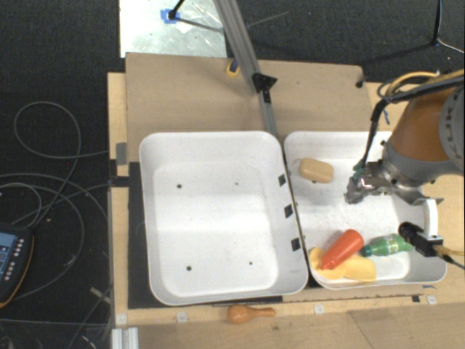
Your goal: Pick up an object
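Note:
In the right bin (305, 145) lie a tan rounded block (317, 170) near the back left, an orange-red carrot-like piece (342, 249), a yellow piece (354, 270) under it, and a green bottle-shaped piece (386, 247) at the front. My gripper (357, 190) hangs over the right bin's middle, to the right of the tan block and behind the carrot piece. Nothing shows between its fingers.
The left bin (156, 151) sits beside the right one. A small tan pear-shaped object (249, 313) lies on the bench in front of the bins. A grey pole (242, 42) slants across the back. Cables lie on the floor at left.

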Robot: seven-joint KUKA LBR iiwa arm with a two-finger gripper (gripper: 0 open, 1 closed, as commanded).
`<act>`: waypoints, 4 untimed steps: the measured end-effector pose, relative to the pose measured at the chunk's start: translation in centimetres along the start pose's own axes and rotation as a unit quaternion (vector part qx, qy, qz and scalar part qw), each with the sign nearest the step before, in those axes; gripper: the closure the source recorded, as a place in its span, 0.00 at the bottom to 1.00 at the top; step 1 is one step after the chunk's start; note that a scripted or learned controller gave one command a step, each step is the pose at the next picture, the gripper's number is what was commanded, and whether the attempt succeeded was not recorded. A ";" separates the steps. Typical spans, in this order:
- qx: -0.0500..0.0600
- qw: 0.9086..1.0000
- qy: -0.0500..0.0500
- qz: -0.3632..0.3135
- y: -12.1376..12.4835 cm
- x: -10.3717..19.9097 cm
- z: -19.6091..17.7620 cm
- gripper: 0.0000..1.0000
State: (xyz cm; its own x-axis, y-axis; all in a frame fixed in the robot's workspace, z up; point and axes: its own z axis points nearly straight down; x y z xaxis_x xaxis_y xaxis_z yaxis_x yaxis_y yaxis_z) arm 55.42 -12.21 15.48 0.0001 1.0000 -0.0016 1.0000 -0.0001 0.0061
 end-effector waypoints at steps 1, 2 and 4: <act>-0.001 1.000 0.000 -0.002 0.0 -0.1 -6.4 1.00; -0.001 1.000 0.000 -0.003 0.6 -0.5 -11.0 1.00; 0.003 1.000 0.002 -0.005 -0.1 9.2 -9.8 1.00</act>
State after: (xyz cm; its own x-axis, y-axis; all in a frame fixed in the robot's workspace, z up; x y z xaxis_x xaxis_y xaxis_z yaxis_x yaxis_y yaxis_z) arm 55.29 -2.99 25.26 -0.0099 0.9999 0.0017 1.0000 0.0099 0.0010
